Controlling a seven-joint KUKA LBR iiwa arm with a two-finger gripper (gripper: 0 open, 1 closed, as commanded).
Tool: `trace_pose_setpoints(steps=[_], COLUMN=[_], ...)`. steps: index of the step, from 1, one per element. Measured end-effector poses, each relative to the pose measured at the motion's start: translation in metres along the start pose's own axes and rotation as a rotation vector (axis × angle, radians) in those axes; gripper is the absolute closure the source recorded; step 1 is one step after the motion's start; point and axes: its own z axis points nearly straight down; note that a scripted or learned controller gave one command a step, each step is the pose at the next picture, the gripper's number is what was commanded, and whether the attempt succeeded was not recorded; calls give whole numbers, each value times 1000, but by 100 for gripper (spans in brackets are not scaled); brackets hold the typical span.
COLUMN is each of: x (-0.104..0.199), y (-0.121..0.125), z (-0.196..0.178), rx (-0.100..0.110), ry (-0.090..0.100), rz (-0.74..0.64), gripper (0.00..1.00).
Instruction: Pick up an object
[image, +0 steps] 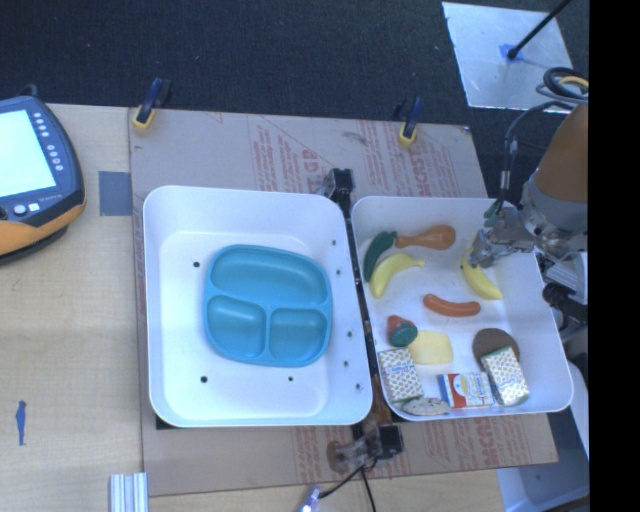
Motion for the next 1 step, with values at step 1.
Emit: trace_pose_setpoints(steps=[1], x=[0], y=[0], z=[1], rx=[1], ry=[0], rz=[0], gripper=[0])
